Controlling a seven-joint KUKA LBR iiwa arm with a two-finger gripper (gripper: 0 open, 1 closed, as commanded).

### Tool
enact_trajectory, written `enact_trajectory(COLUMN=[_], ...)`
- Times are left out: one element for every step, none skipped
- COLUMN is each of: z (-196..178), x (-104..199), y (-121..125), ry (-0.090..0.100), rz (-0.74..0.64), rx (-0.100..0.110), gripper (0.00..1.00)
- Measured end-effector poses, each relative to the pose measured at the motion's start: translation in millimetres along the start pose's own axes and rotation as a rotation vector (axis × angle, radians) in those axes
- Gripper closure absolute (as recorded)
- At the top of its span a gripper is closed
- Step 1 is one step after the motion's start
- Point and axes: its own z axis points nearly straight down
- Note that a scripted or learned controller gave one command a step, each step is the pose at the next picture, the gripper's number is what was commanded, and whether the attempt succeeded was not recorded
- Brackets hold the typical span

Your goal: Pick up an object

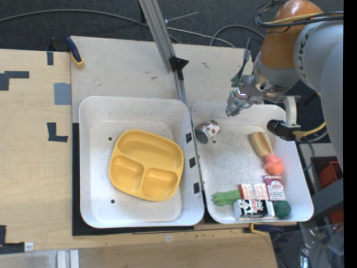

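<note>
End effector (236,105) hangs over the far edge of the right bin (290,202), near its far-left corner. Can't tell if it's apart or together, too small and dark from this angle. Nothing visible in it.

Candidate objects all sit in the right bin. Closest: a small white cup (208,131) with red marks, lying just left of and nearer than the end effector, near the divider between the bins. Further right: a tan wooden piece (260,143) touching an orange-pink toy (274,164). Along the near wall: a green toy (225,197), small cartons (257,197) and a dark green ball (282,209), all crowded together. Left bin (92,177) holds a yellow divided plate (146,164).

Step, by my read: approach phase, no pick yet; the arm is positioned above the bin, not down at an object.

Next move probably calls for: a short shift left and nearer to centre over the cup, then a descent. The cup lies tipped, so it may roll when touched; grasp needs to straddle its body. The near-wall cluster looks harder, as items are touching. The wooden piece is an isolated alternative.
</note>
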Motion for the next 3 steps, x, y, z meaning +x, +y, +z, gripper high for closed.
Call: enact_trajectory(z=[0, -10, -22], x=[64, 126, 178], y=[-5, -16, -23], ry=[0.001, 0.001, 0.001], rz=[-0.002, -0.003, -0.003], rx=[-0.001, -0.001, -0.003], gripper=[1.0, 1.0, 1.0])
